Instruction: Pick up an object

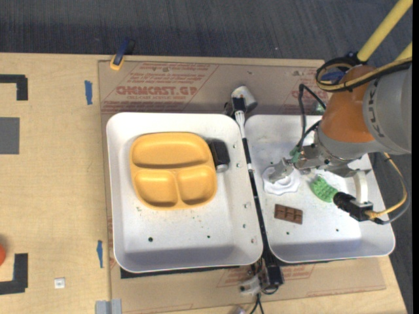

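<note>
We see the grey arm with its orange band [344, 120] reaching in over the right-hand shallow white bin [366, 241], its pincer [281, 173] low over the bin's left part. The metal fingertips sit right at the upper edge of a small white crumpled object [283, 184], perhaps touching it, though the slant of the view makes contact hard to judge. We cannot tell how wide the pincer stands, and we see nothing plainly gripped between its tips.

Just to the right of the pincer, under the wrist, lies a bright green ridged plastic piece [323, 189]. Below the pincer and a little to the right, a flat brown chocolate-bar-shaped block [288, 214] rests on the bin floor, apart from the white object. Further right of the green piece, a black cable connector [350, 206] hangs off the arm.

Left of the pincer, across the divide, the left-hand shallow white bin [131, 241] holds a yellow plastic tray with three compartments [174, 169]; a small black block [218, 154] touches that tray's edge nearest the pincer. Both bins sit on the tan board surface [59, 175].
</note>
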You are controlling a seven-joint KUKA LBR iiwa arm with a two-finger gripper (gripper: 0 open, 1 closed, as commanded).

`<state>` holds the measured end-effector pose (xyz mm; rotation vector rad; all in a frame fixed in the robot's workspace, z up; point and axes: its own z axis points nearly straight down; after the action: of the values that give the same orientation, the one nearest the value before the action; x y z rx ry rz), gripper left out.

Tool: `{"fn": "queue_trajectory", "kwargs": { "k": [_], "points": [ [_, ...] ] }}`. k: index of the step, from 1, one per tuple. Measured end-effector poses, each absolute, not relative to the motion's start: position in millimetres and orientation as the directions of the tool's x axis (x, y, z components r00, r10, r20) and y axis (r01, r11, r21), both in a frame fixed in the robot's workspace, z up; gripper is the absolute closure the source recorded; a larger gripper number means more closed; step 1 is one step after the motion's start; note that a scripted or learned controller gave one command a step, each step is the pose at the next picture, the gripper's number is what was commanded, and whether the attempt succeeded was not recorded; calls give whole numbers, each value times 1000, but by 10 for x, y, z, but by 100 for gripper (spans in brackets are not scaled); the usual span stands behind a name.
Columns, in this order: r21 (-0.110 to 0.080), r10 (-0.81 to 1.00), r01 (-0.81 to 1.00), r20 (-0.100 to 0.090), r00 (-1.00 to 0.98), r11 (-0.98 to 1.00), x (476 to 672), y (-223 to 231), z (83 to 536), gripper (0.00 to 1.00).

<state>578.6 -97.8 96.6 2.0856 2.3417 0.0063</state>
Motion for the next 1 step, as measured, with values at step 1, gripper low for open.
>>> {"fn": "queue_trajectory", "kwargs": {
  "k": [1],
  "points": [
    [1,985,985,0,-172,172,5238,-975,856,0]
  ]
}}
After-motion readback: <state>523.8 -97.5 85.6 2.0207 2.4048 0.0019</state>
